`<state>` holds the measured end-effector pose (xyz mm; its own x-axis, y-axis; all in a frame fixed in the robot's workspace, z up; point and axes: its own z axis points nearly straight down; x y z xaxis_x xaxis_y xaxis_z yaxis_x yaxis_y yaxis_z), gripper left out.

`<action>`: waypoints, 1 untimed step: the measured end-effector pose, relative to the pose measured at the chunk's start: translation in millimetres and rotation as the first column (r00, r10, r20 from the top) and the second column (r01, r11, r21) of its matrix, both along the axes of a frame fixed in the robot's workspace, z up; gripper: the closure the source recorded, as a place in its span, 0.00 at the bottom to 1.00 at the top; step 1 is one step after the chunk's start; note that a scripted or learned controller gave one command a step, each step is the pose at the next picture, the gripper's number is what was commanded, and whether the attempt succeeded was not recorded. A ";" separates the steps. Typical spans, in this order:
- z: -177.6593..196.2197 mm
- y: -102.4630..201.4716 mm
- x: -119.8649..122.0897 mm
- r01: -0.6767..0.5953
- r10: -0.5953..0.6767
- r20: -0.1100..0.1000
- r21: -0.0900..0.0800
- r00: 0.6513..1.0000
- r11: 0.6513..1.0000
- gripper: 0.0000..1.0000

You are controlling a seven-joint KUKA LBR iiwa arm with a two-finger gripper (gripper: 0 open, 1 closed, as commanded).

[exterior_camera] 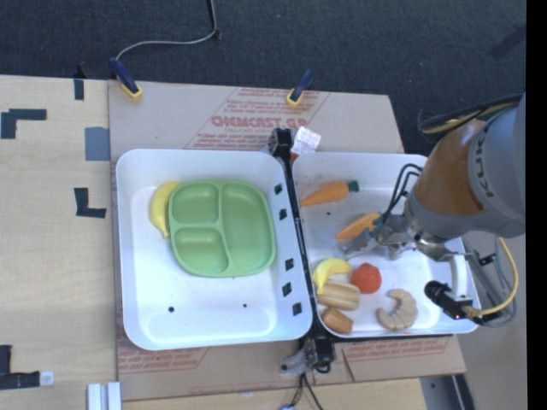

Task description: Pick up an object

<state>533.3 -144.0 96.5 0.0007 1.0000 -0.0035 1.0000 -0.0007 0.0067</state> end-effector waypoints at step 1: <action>-9.9 43.7 37.6 -0.003 0.003 -0.002 0.003 1.000 1.000 0.00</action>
